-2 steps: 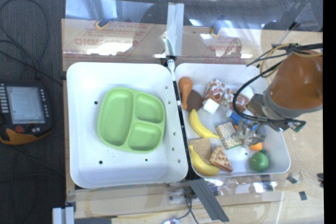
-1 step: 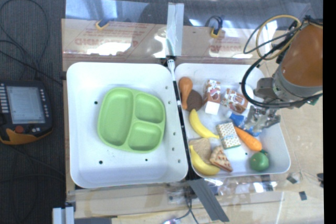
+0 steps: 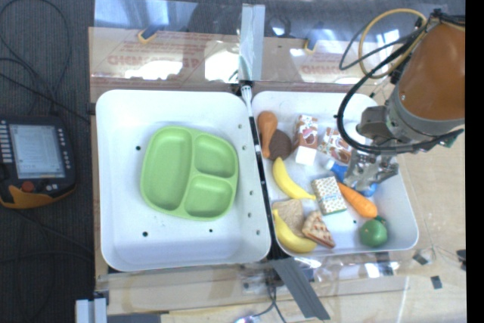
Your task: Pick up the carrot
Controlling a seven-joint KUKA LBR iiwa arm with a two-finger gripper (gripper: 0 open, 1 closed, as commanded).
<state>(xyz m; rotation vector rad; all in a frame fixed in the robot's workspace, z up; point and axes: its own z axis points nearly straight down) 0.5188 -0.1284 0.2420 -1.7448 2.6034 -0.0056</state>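
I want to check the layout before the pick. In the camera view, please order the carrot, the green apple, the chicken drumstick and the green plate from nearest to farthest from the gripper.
1. carrot, right bin, just below the gripper.
2. green apple, right bin's lower right corner.
3. chicken drumstick, right bin's upper left.
4. green plate, left bin.

From my seat the right bin (image 3: 408, 234) is crowded: the carrot (image 3: 357, 200) lies hemmed in, with a small patterned box (image 3: 330, 194) touching its left side and a green lime (image 3: 372, 232) just below its tip. The hand (image 3: 368, 176) hangs right over the carrot's upper end, black cables (image 3: 355, 98) looping above it. Bananas (image 3: 290, 181) and a pizza slice (image 3: 319, 229) fill the bin's left part. I see open floor in the left bin (image 3: 121, 234) around the green divided plate (image 3: 190, 172).
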